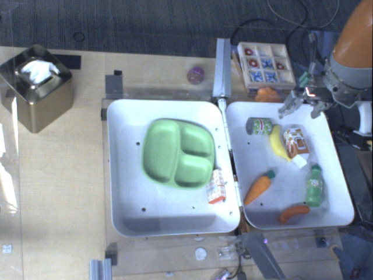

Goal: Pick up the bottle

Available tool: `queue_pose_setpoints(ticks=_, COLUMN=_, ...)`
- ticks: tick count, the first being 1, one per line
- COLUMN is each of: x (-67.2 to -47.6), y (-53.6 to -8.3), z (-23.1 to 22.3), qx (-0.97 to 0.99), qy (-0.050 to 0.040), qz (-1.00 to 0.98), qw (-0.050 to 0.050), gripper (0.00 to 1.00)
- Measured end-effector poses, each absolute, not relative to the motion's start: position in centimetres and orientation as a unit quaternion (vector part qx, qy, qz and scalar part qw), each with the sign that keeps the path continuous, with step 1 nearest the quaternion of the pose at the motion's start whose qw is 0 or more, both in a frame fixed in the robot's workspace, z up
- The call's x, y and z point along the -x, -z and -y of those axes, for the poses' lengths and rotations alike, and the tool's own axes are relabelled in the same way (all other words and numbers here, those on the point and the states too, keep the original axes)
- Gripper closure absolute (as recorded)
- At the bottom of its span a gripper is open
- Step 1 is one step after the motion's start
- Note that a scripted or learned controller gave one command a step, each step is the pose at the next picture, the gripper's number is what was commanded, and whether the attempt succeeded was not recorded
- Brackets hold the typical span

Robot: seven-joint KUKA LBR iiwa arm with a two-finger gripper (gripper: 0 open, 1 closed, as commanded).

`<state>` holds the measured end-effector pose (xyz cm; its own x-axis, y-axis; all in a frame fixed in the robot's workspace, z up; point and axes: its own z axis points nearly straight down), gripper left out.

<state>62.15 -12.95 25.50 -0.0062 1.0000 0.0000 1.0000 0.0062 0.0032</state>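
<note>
Your gripper (303,101) sits over the back edge of the right bin (344,174), at roughly 1 o'clock in the camera view, fingers spread apart with nothing between them. The bottle (314,185) is the green one with the pale label, lying in the front right part of that same bin, close to the right wall. From the gripper, the bottle is at about 6 o'clock, just a hair toward 5, and well apart from it. Its long axis runs close to 12-to-6, cap end toward 12. So I'd say you need a near-straight pull toward the front of the bin, with the fingers closing across the 3-to-9 line to catch the narrow width. Watch the neighbours: a snack packet (295,142) and a banana (279,144) lie between gripper and bottle, slightly to the 9 o'clock side of the path; a red sausage (294,213) lies just beside the bottle's base at 7 o'clock; a carrot (257,188) is further out at 9. A can (259,126) lies near the back of the bin, off your line. The right wall is close to the bottle, so I expect tight room for the finger on that side.
</note>
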Motion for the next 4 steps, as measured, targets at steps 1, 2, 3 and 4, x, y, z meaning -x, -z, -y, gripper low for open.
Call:
queue_pose_setpoints(ticks=1, x=-55.4, y=-17.5, z=17.6, qx=-0.726, qy=-0.0009, qz=-0.687, qw=0.001, gripper=0.00)
queue_pose_setpoints(ticks=2, x=-50.9, y=-11.8, z=20.1, qx=-0.760, qy=-0.0013, qz=-0.650, qw=0.002, gripper=0.00)
queue_pose_setpoints(ticks=3, x=-49.2, y=-9.0, z=17.8, qx=-0.855, qy=-0.0057, qz=-0.519, qw=0.006, gripper=0.00)
queue_pose_setpoints(ticks=4, x=-49.6, y=-10.3, z=17.9, qx=-0.855, qy=-0.0087, qz=-0.519, qw=0.010, gripper=1.00)
